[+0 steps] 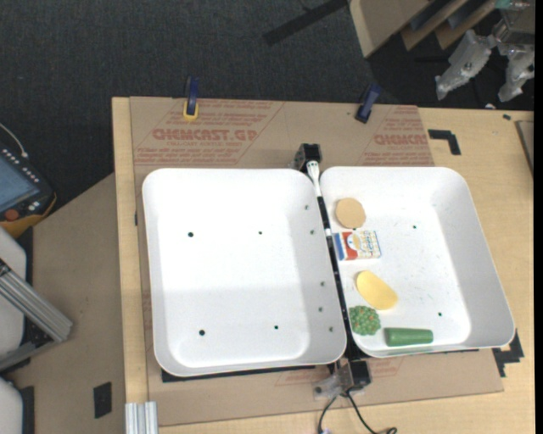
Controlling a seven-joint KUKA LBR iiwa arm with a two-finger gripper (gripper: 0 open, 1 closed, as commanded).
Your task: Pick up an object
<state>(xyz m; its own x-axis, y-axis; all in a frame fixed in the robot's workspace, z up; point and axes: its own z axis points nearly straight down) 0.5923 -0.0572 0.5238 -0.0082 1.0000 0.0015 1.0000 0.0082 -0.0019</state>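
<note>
Several small objects lie along the left side of the right bin (458,246). From back to front they are a round tan disc (350,212), a small red, white and blue packet (356,246), a yellow oval piece (376,290), a bumpy green ball (365,319) and a green cylinder (409,336) lying on its side. My gripper (489,69) hangs at the top right corner of the view, beyond the bench's far edge and well away from the bins. It is open, its two pale fingers spread wide, and nothing is between them.
The left bin (229,271) sits beside the right one, and a black divider strip (327,246) runs between them. Blue clamps (192,98) (368,102) grip the brown board's far edge. Cardboard boxes (416,21) stand at the top right.
</note>
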